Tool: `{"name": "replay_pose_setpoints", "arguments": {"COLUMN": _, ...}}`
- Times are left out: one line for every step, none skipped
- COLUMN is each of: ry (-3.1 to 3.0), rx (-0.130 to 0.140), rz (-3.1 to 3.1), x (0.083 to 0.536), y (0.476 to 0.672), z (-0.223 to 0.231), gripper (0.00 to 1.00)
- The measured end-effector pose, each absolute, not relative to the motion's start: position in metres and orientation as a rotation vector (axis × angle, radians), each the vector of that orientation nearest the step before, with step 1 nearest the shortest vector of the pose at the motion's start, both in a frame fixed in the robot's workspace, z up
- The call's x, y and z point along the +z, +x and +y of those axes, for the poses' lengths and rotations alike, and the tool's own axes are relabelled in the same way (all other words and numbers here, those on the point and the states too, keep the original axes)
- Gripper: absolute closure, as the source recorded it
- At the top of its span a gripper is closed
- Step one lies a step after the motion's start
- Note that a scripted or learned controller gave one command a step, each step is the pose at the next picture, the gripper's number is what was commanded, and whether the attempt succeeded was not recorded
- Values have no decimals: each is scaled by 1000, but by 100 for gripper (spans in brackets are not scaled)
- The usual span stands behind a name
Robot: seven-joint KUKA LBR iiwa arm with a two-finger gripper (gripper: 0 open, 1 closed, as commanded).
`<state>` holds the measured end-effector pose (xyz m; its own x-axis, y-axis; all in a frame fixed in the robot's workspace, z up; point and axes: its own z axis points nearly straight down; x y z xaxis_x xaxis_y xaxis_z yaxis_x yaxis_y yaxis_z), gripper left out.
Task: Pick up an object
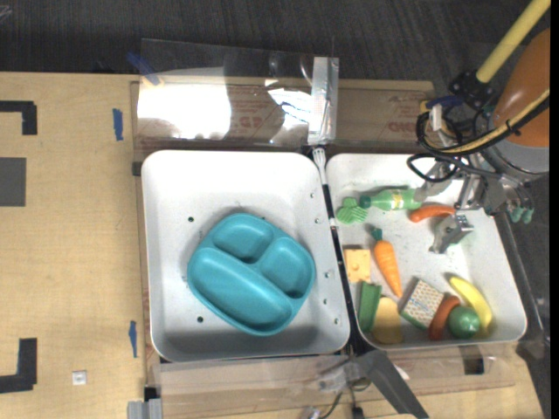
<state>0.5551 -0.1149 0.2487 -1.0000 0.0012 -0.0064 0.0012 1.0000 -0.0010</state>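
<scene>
Near edge of right bin: a lime-like green ball [465,322], a curved yellow banana [471,298], a red sausage shape [442,311], a speckled printed box [421,301] whose print is too small to read, a yellow block [388,328] and a dark green pepper-like piece [369,304], all crowded together and touching.
Middle of right bin: an orange carrot [388,265], tapered with a green tip, beside a pale yellow cheese wedge [356,264].
Far part of right bin: a green and yellow corn-like toy [377,204] lying flat, with a small orange-red piece [430,212] just to its right.
Right bin [511,278]: shallow, smooth white plastic.
Left bin [166,260]: same make, holding a teal divided plate [251,271], rounded and glossy.
Pincer [451,234]: low over the right bin's far right part, metal fingers pointing down near the orange-red piece; nothing between them, and how far apart they stand cannot be told.
Arm [524,77]: grey with an orange band, wrapped in black and yellow cables.
Counter [70,234]: light wood, with blue tape bits and black corner marks.
</scene>
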Motion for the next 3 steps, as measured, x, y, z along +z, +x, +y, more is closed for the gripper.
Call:
{"name": "replay_pose_setpoints", "arguments": {"ry": 70, "rx": -1, "rz": 3120, "x": 101, "y": 546, "z": -97, "gripper": 0}}
{"name": "replay_pose_setpoints", "arguments": {"ry": -385, "rx": -11, "rz": 3090, "x": 96, "y": 552, "z": -96, "gripper": 0}}
{"name": "replay_pose_setpoints", "arguments": {"ry": -275, "rx": -8, "rz": 3095, "x": 98, "y": 545, "z": -94, "gripper": 0}}
